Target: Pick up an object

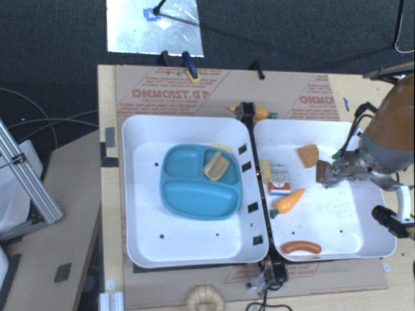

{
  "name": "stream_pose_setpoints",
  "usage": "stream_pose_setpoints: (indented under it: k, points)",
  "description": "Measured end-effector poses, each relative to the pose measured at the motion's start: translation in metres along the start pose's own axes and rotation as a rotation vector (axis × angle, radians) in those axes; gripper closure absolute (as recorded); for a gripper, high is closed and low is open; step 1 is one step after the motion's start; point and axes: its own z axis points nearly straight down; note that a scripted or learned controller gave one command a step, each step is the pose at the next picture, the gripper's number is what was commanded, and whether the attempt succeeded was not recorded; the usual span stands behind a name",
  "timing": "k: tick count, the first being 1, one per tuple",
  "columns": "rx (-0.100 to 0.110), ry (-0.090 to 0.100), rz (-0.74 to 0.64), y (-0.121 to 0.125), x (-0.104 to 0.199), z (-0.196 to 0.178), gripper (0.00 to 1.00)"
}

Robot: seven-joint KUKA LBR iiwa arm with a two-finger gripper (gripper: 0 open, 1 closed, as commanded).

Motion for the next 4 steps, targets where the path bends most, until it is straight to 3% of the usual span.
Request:
stream_pose_setpoints:
  k: [1, 2, 3, 4]
  points:
    - [0.000, 0.000, 0.000, 0.002, 0.000, -0.054, 1.00]
    - [0.006, 0.004, -0.007, 0.018, 0.060, -0.047, 1.00]
    - [0.006, 0.003, -0.004, 0.030, 0.085, -0.046, 1.00]
    - [0.005, 0.003, -0.002, 0.023, 0.088, -0.065, 1.00]
